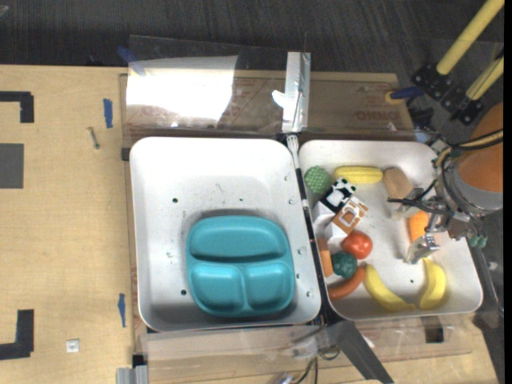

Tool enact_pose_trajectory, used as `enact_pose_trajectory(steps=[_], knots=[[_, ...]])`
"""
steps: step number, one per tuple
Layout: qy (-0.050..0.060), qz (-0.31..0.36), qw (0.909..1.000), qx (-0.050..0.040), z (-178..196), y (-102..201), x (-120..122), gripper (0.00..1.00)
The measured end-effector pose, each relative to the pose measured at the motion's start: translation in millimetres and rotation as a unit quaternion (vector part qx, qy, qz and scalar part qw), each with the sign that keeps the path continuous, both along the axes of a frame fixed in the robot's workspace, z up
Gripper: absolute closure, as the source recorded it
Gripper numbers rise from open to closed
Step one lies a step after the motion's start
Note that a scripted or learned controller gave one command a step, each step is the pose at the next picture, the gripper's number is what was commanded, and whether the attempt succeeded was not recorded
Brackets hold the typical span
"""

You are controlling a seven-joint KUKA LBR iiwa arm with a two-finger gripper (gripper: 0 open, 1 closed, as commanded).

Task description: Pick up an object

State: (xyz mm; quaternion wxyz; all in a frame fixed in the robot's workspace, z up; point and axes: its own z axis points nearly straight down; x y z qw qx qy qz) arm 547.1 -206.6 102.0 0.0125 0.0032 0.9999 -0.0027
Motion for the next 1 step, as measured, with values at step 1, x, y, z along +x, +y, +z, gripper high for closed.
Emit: enact_pose_trajectory(steps=[1], knots=[[0.007, -0.012, 0.9999, 0.0027, -12.9, -15.6, -11.8, 0.0]])
